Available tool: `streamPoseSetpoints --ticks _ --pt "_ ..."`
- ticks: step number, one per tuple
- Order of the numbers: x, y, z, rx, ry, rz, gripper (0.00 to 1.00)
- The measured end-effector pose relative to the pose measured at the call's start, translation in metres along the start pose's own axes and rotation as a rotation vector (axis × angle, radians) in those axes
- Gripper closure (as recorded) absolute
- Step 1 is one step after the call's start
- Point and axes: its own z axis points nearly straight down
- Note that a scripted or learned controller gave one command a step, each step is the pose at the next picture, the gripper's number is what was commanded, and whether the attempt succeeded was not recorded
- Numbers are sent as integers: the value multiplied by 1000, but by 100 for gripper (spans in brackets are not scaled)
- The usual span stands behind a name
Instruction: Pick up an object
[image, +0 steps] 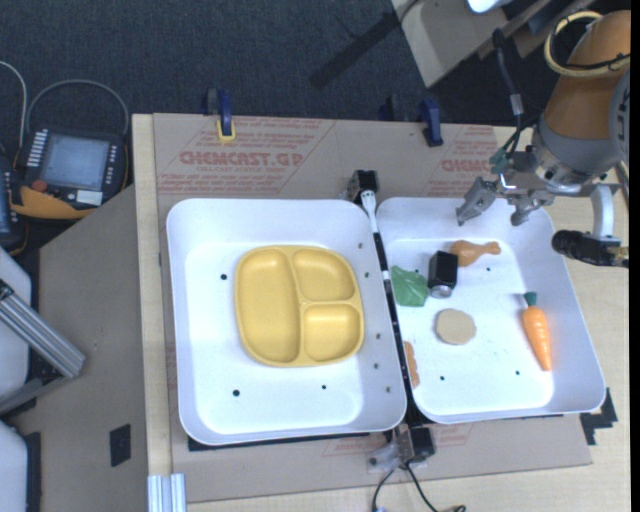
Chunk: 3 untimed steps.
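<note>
Claw (499, 208) spread wide, chicken drumstick (474, 251) just below it, apart

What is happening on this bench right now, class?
A grey and orange robot arm reaches in from the right, its hand open above the far edge of the right bin, holding nothing. In that bin lie a carrot, a drumstick, a small black block, a round tan disc and a green piece. The left bin holds a yellow divided plate. Nothing has been picked up yet.
</note>
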Motion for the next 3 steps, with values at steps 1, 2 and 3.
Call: streamPoseSetpoints --ticks 1,2,3 --pt "9 -3 47 6 1 -1 0" --pt "8 7 102 0 -2 -2 0" --pt "6 11 107 -9 -6 -2 0"
